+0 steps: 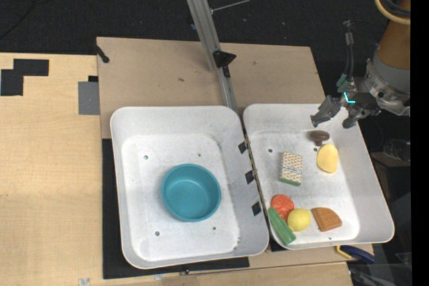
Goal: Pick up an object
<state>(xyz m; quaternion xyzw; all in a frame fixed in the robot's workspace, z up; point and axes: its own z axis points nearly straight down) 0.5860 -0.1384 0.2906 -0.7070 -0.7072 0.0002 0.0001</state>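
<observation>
My gripper (337, 116) hangs over the far right part of the right bin (375, 218), its two fingers spread open with nothing between them. Just below it lie a small brown object (320, 136) and a yellow lemon-like fruit (327, 159). A patterned sponge block (291, 167) lies mid-bin. Near the front edge sit a red tomato (282, 203), a yellow ball-shaped fruit (299, 219), a green vegetable (281, 226) and a brown bread-like piece (326, 218).
The left bin (134, 137) holds a teal bowl (191, 192). A metal rail (204, 17) slants from the back toward the gap between the bins. The arm enters from the right edge.
</observation>
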